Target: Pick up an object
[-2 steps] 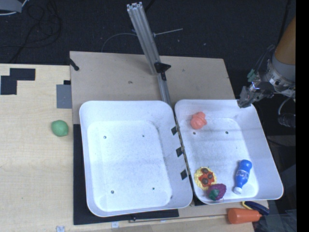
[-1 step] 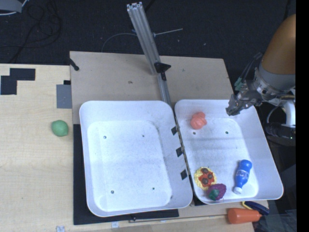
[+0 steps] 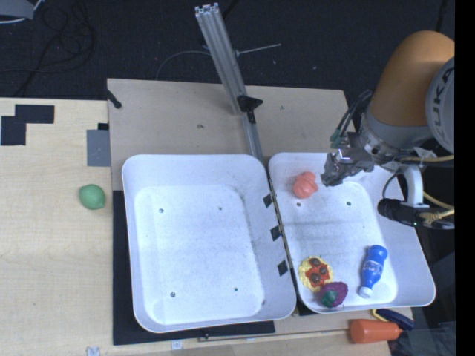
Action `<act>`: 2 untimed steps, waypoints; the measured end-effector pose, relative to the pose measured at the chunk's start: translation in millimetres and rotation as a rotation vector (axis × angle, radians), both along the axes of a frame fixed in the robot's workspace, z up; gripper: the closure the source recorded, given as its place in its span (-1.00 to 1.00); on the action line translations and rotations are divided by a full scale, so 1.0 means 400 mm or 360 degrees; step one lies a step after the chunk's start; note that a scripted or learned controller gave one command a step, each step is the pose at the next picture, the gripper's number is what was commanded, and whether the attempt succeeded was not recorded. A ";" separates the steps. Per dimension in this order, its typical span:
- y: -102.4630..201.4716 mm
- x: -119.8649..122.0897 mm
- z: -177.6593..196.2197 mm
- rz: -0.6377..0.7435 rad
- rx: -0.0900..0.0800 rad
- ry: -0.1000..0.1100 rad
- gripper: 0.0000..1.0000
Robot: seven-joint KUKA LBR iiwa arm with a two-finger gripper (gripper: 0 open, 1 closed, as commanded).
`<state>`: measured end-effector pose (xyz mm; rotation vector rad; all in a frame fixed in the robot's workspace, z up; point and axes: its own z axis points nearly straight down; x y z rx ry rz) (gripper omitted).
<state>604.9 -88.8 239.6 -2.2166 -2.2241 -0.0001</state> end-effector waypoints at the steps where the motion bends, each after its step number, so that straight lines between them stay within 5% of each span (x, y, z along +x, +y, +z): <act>1: 0.145 -0.034 0.010 0.0001 0.0000 -0.0002 1.00; 2: 0.275 -0.090 -0.022 0.0000 0.0000 0.0001 1.00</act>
